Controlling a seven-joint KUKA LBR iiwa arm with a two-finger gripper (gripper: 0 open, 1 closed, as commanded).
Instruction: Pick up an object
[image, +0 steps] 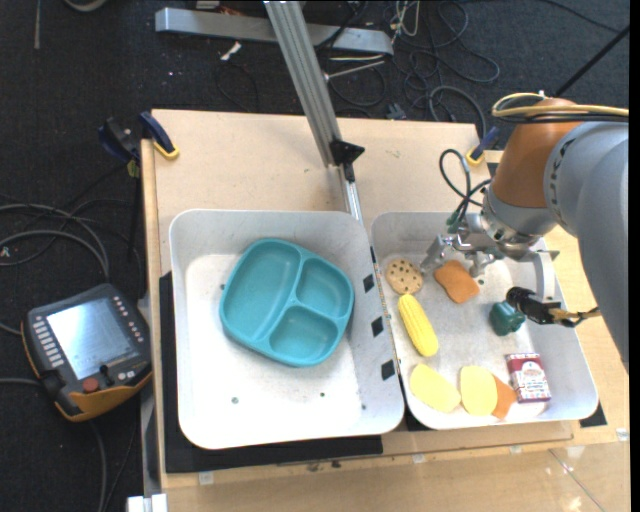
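In the right bin lie a brown cookie, a yellow corn cob, an orange bread-like piece, a small teal object, a red box and two yellow slices, with an orange piece beside them. My gripper hangs over the back of this bin, directly above and behind the orange bread-like piece. The wrist hides whether it touches the piece.
The left bin holds a teal divided plate. A slanted metal pole runs down to the gap between the bins. A pendant lies on the floor at the left, and cables lie around the bench.
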